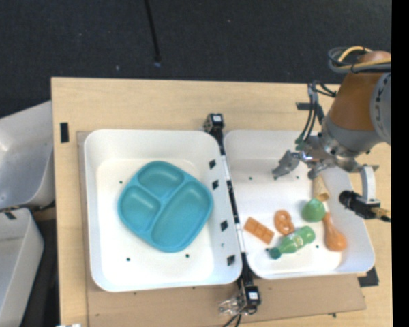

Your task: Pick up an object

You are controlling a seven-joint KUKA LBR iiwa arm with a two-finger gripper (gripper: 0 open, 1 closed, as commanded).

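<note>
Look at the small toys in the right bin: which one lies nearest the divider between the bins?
The flat orange waffle piece. It lies left of the pretzel, green bottle and the others.

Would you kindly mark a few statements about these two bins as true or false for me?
1. The blue plate lies in the left bin. True.
2. The green bottle lies in the left bin. False: it lies in the right bin, near its front edge.
3. The gripper is above the right bin. True.
4. The orange waffle rests on the blue plate. False: it lies on the right bin's floor, left of the pretzel.
5. The plate has a single undivided well. False: it has three compartments.
</note>
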